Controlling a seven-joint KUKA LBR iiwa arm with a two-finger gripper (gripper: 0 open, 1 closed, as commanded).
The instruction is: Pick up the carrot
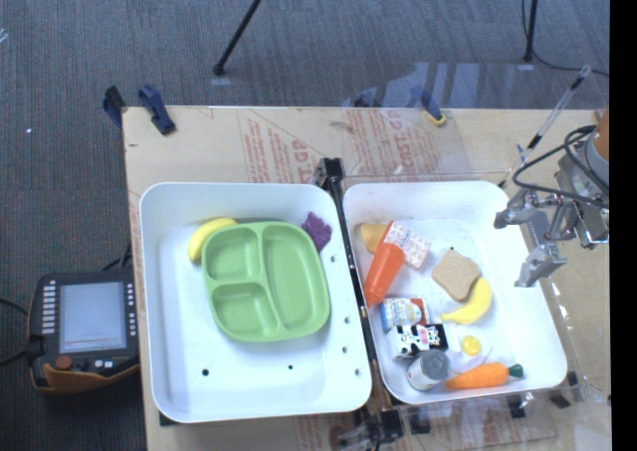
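The carrot (483, 376), orange with a green top pointing right, lies at the front edge of the right bin (542, 325), beside a tin can (429, 369). My gripper (526, 242) hangs over the right bin's far right side, well behind the carrot and apart from it. Its fingers are open, one finger (512, 215) on the left and the other further forward, with nothing between them.
The right bin also holds an orange bottle (383, 273), a slice of bread (456, 275), a banana (473, 305), a milk carton (410, 325) and a fried egg (470, 346). In the left bin (164, 339) are a green divided plate (267, 280), a second banana (209, 235) and purple grapes (317, 230).
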